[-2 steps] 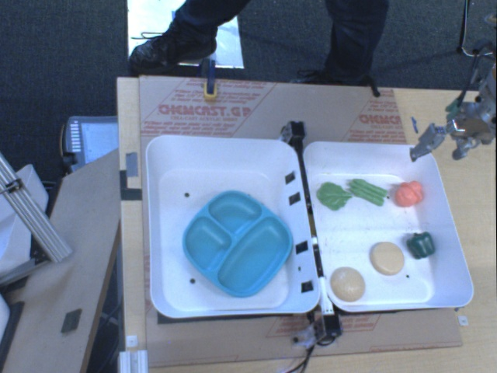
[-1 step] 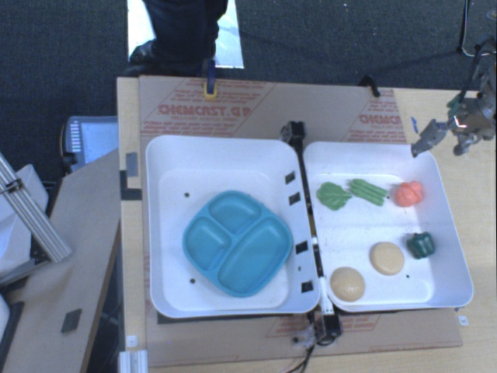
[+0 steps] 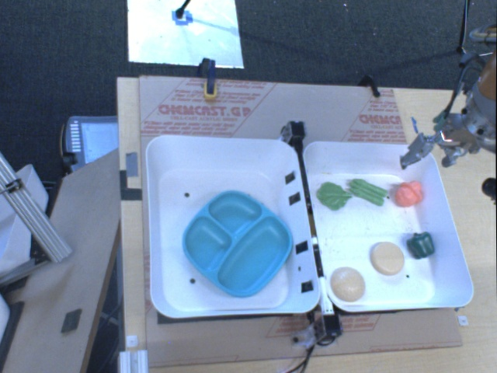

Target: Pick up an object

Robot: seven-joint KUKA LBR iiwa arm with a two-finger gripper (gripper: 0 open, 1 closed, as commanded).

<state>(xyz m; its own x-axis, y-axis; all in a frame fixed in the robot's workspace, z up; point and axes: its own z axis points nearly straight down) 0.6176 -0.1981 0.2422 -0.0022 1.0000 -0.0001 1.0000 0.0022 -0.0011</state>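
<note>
Right bin [image 3: 454, 274]: leafy green piece [image 3: 333, 196], green pod [image 3: 367, 191], pink piece [image 3: 408, 194], dark pepper [image 3: 420, 244] and two pale rounds [image 3: 387, 258] [image 3: 348, 284], all lying apart, likely so each can be taken singly. Left bin [image 3: 167, 208]: one blue divided tray [image 3: 235, 242], set centrally. Hand [image 3: 432, 152] hovers over the right bin's far right rim, fingers spread and carrying nothing, nearest the pink piece, the probable pick.

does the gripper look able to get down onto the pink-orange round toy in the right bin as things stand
Probably yes. The gripper hangs open above the right white bin's far right corner, and the pink-orange round toy lies just below it, uncovered, apart from the green bean-pod toy.
</note>
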